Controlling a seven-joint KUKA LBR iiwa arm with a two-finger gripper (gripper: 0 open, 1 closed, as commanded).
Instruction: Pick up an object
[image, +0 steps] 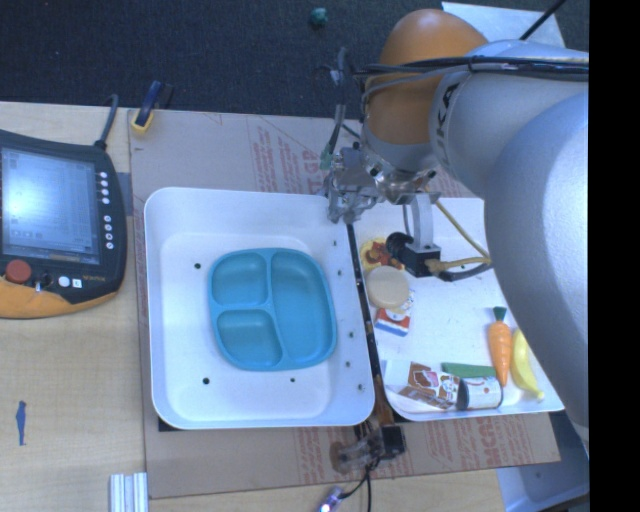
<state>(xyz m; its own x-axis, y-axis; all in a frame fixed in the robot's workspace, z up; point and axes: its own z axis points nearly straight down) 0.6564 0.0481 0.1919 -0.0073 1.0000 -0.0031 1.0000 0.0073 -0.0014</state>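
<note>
Hovering at the far end of the wall between the two bins, the tool (345, 200), grip state indiscernible, should drop squarely over the carrot (498, 347).

bench (70, 380) is light wood, with a brown cardboard sheet (250, 150) laid over its middle. two shallow white bins sit side by side on the cardboard, touching: left bin (170, 300), right bin (450, 310). teach pendant (55, 230) lies on the bare wood just left of the left bin. a small yellow-and-blue tool (146, 112) rests at the cardboard's far left corner. blue pen mark or clip (21, 420) near the front left edge, too small to tell.
</note>
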